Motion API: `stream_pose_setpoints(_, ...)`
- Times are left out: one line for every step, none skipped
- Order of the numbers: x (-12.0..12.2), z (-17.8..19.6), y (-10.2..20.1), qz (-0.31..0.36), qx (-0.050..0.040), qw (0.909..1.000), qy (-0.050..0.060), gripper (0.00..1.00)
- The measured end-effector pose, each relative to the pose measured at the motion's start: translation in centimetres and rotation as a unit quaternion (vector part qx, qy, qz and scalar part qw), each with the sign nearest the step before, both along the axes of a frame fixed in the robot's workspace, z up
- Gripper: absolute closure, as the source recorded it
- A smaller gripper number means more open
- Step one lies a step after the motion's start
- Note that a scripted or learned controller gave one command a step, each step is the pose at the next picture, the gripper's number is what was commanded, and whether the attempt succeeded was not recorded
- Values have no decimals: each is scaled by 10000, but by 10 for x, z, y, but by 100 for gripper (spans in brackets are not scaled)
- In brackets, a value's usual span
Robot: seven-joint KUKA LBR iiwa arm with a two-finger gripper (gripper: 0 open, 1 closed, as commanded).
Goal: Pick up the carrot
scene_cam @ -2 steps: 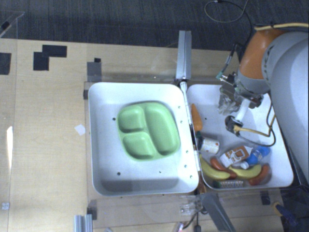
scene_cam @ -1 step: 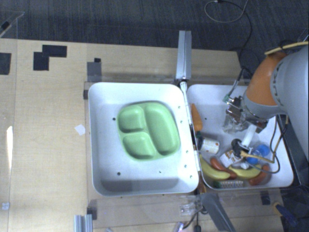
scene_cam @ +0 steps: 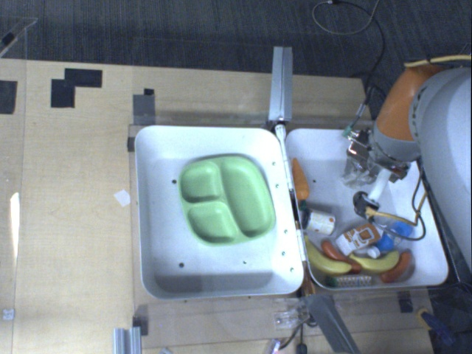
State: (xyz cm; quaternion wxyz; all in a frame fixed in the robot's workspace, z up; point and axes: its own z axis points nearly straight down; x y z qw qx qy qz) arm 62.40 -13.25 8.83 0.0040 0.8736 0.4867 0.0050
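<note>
1. Camera view looks down on two white bins side by side; we see the left bin (scene_cam: 151, 220) and the right bin (scene_cam: 324, 142) meeting at a shared wall in the middle.
2. We find the carrot (scene_cam: 299, 180) in the right bin, lying along that shared wall, touching it or just beside it, with its long axis parallel to the edge.
3. We see the gripper (scene_cam: 361, 175) hanging over the upper right part of the right bin, apart from the carrot. We cannot tell from this slanted view how the tool stands, spread or closed, and we see nothing held in it.
4. Between the carrot and the gripper, the white floor of the right bin is bare, so there is open room on the carrot's right side.
5. Below the carrot, the lower end of the right bin is crowded: a small white cylinder (scene_cam: 320, 222), two bananas (scene_cam: 327, 262), a small carton (scene_cam: 359, 237) and a blue object (scene_cam: 402, 231) lie close together near the lower rim.
6. In the left bin a green divided plate (scene_cam: 226, 198) sits in the middle, with bare floor around it on all sides.
</note>
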Motion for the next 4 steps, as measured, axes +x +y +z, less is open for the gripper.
stream_pose_setpoints(-15,9,35,-211,19,9998,66,100)
stream_pose_setpoints(-35,91,-17,-218,9,9997,50,100)
stream_pose_setpoints(-21,0,-5,-1746,25,9846,20,100)
stream_pose_setpoints(-14,85,-43,-1779,20,9840,53,100)
